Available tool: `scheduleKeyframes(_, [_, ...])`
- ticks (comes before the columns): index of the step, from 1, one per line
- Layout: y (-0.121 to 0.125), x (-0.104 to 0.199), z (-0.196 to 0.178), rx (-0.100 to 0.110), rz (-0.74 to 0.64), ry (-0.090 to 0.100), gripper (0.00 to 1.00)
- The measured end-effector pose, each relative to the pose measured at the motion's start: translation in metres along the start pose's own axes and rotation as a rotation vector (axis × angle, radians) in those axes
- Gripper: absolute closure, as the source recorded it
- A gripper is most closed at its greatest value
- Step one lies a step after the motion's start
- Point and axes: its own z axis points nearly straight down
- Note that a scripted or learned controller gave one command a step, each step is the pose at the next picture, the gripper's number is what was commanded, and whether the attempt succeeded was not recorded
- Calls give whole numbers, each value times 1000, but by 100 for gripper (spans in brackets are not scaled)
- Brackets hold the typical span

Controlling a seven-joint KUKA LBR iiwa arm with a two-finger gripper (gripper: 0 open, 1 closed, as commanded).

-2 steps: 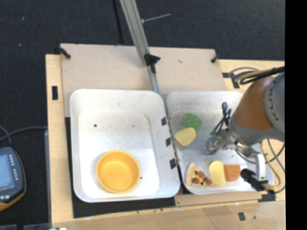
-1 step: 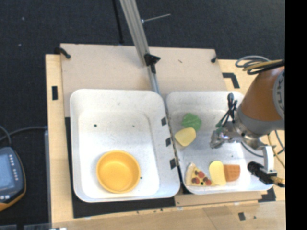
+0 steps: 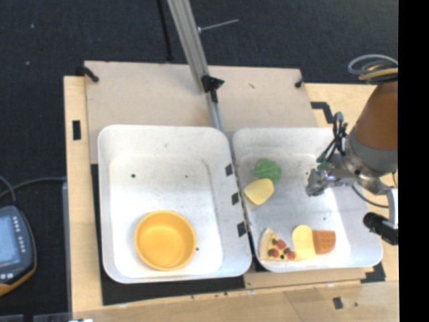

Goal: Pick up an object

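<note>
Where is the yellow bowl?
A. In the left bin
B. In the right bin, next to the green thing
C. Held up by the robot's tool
A: the yellow bowl sits at the front of the left bin, while the green thing lies in the right bin.

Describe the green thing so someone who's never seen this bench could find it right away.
Start at the right bin, the one the gripper hangs over. Near that bin's left wall, toward the far end, lies the green thing, touching a pale yellow piece just below it. It is the only green item there; the others are yellow, orange or pizza-patterned.
</note>
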Motion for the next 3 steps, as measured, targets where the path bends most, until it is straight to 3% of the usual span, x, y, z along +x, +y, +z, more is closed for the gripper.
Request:
scheduleKeyframes(1, [1, -1, -46, 0, -1, 0, 100])
scheduleKeyframes(3, [54, 85, -52, 0, -5, 3, 100])
